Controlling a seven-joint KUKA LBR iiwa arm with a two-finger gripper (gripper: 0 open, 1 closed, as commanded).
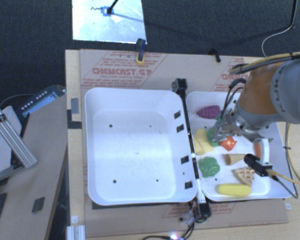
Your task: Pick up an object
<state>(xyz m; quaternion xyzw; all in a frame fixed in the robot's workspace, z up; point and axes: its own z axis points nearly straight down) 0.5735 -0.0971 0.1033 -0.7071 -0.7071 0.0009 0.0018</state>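
The jaws cannot be judged wide or narrow: the two-finger gripper [219,133] is pointed down into the right white bin [276,134] and its tip is buried among the toys, seen from above at a slant. Right at that tip lies a small green plastic piece [213,136], touching or just under the gripper's end; whether it sits between the jaws is not visible. Just beside it on the right is a small red-orange plastic strawberry [228,143], close against the gripper but seemingly outside it. On the left, a pale yellow rounded plastic fruit [202,141] lies against the bin's left wall, touching the green piece.

Farther out, a purple ridged plastic vegetable [208,112] sits near the bin's upper edge, apart from the gripper. Below the cluster are a green plastic broccoli-like lump [208,166], a tan cone-shaped piece [234,158], a triangular toy pizza slice [244,175] and a yellow plastic corn cob [234,189] along the bottom edge. The grey arm with its orange band [262,91] covers the bin's upper right. The left white bin [97,104] stands alongside.
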